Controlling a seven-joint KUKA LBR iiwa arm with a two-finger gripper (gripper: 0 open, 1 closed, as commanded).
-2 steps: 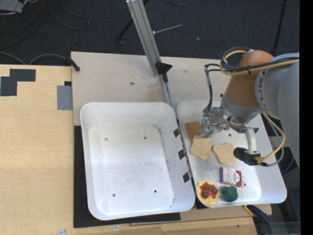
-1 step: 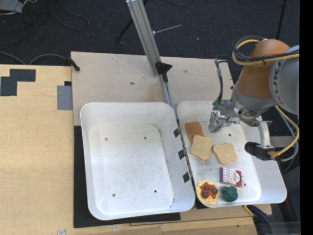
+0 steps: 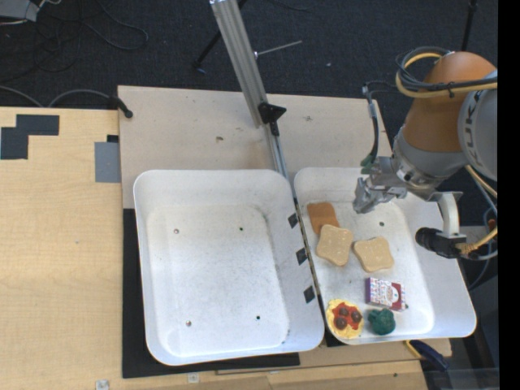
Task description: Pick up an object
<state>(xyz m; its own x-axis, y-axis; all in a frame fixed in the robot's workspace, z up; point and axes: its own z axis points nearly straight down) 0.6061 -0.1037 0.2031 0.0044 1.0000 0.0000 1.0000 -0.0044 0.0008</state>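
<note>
While the grey arm reaches in from the right of the frame, its pincer (image 3: 367, 197) hangs over the upper part of the right bin (image 3: 443, 303); whether it is open cannot be told. Below it lie an orange slice (image 3: 322, 214), two tan bread pieces (image 3: 334, 244), a small purple packet (image 3: 384, 292), a pizza toy (image 3: 344, 317) and something green (image 3: 380, 322), perhaps broccoli.

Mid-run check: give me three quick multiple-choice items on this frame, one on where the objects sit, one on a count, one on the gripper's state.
1. Where do the objects lie?
A. left bin
B. right bin
C. on the bench

2. How many bread-like pieces are there?
A. one
B. three
C. five

3. The gripper is:
A. above the bin, holding nothing visible
B. gripping the green object
C. resting in the left bin

Answers: B, all lie in the right bin. B, three tan slices lie together. A, the gripper hangs apart from the slices and the green object.
</note>
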